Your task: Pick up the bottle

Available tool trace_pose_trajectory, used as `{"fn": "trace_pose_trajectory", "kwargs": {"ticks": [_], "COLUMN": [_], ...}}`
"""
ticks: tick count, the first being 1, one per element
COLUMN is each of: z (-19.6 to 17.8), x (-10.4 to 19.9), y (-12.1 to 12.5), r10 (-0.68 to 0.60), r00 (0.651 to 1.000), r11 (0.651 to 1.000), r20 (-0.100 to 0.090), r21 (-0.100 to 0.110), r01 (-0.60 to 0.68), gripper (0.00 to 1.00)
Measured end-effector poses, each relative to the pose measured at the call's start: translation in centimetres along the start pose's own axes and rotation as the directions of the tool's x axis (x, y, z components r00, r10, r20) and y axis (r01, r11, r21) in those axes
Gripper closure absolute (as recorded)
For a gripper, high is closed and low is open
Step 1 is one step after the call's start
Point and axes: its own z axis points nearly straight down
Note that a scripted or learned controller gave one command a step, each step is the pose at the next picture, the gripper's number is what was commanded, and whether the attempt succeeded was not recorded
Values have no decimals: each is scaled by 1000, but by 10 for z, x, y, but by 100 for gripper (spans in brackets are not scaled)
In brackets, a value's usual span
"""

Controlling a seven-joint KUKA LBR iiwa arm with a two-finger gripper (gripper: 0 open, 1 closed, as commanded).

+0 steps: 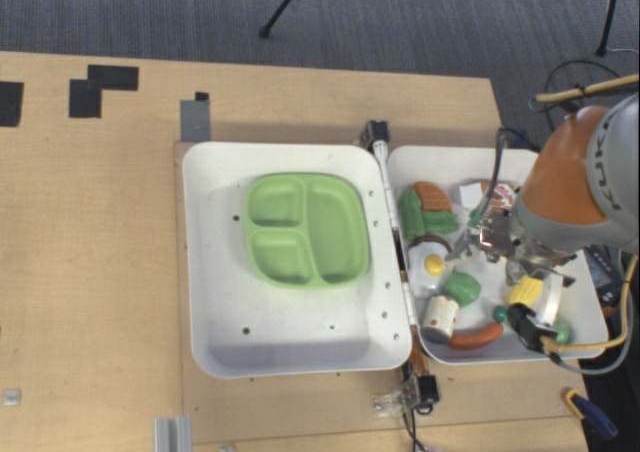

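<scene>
A green bottle (412, 212) lies along the left wall of the right bin (596, 312), its length running front to back. Touching its right side is a brown bread-like piece (433, 196). My gripper (477, 238) hangs low over the middle of the right bin, a little to the right of the bottle and apart from it. The grey wrist and the orange band (560, 180) cover the bin's right half. I see nothing held in the gripper.
The right bin also holds a black ring (436, 244), a fried egg toy (432, 265), a green lump (462, 288), a small white jar with an orange label (440, 314) and a red sausage (476, 336). The left bin (220, 320) holds a green divided plate (305, 230).
</scene>
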Motion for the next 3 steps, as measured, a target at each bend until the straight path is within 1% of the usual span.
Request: {"fn": "trace_pose_trajectory", "kwargs": {"ticks": [1,2,3], "z": [37,39,31], "x": [8,19,19], "y": [-20,29,29], "r10": [143,585,578], "r00": [990,811,816], "r11": [990,811,816], "r20": [-4,-9,-6], "r21": [-18,-11,-8], "r01": [-143,-585,-578], "gripper": [0,0,100]}}
